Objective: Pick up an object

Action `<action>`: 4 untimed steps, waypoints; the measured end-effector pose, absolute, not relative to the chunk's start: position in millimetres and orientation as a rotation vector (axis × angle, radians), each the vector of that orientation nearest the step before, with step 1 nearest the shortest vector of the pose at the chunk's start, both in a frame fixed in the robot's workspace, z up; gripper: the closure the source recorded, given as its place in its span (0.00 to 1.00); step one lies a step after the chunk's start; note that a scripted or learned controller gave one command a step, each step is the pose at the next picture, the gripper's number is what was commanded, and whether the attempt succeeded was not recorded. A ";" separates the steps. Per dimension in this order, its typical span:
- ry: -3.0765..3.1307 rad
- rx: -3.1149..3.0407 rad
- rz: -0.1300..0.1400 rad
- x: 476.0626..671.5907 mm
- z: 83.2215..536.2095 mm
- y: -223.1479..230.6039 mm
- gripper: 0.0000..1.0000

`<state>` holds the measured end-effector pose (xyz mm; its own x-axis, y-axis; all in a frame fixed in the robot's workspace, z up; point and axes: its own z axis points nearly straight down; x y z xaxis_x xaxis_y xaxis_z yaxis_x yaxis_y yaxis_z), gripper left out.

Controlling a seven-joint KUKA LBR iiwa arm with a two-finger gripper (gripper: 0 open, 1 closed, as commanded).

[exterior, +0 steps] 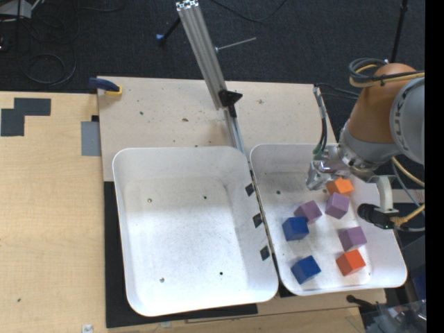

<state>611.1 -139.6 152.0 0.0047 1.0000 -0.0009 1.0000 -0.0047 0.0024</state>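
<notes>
The grey arm with the orange band reaches in from the right and sets its two-finger metal gripper (320, 179) low over the far part of the right shallow white plastic bin (277, 159). Jaw state: cannot tell, wrist blocks the view.

Small orange block (340, 185) sits just right of the jaws, touching or nearly so, not seen between them. Purple block (337, 205) lies just nearer than the orange one, right of the jaws. Second purple block (309, 211) is directly nearer than the jaws, close. Blue cube (295, 228) is nearer and slightly left. Third purple block (352, 237), second orange cube (351, 261) and second blue cube (305, 268) lie well nearer.

The left shallow white plastic bin (125, 186) is far left of the jaws.
</notes>
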 end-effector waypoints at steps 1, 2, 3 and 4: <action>2.219 2.218 0.003 613.1 214.9 -144.7 1.00; 2.227 2.217 -0.001 613.2 218.5 -144.8 1.00; 2.228 2.222 -0.003 601.2 211.8 -92.8 1.00; 2.230 2.220 -0.003 583.5 215.0 -33.7 1.00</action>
<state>583.5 -33.7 215.0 -0.0047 1.0000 0.0027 1.0000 0.0047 -0.0049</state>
